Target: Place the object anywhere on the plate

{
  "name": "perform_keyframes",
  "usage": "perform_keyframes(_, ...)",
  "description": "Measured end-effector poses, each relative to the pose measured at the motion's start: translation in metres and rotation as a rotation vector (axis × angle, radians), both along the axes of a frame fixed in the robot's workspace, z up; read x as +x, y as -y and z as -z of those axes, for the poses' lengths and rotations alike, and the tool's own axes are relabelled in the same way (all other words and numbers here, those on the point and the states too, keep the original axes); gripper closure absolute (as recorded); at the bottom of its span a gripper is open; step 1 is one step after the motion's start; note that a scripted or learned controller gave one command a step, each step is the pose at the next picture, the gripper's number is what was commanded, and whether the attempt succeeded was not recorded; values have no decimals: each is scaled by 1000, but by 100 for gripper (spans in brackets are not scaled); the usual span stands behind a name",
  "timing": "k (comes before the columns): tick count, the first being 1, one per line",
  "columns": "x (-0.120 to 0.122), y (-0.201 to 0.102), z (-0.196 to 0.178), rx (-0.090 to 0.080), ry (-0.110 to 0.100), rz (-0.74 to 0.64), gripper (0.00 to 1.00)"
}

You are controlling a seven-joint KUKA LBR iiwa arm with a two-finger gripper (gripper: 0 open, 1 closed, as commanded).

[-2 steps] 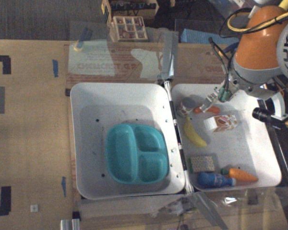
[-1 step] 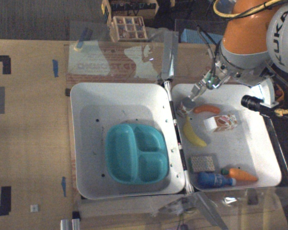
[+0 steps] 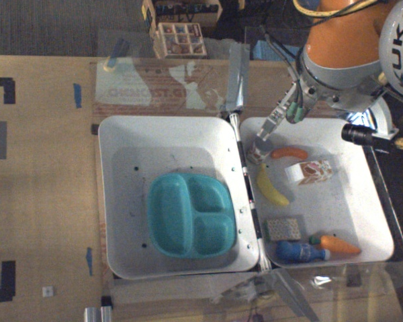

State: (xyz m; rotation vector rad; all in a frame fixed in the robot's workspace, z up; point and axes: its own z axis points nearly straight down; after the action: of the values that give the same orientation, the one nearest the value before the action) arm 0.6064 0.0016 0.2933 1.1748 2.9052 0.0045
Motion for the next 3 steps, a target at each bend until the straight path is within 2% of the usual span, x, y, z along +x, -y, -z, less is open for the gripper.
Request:
perform_keyframes(1,1,-34,-12,-1,1,-235,100)
perform_keyframes(2,-33,-49,33,-1,-5,-517,100)
perform_keyframes(3,-33,-48,33,-1,-4,-516,0)
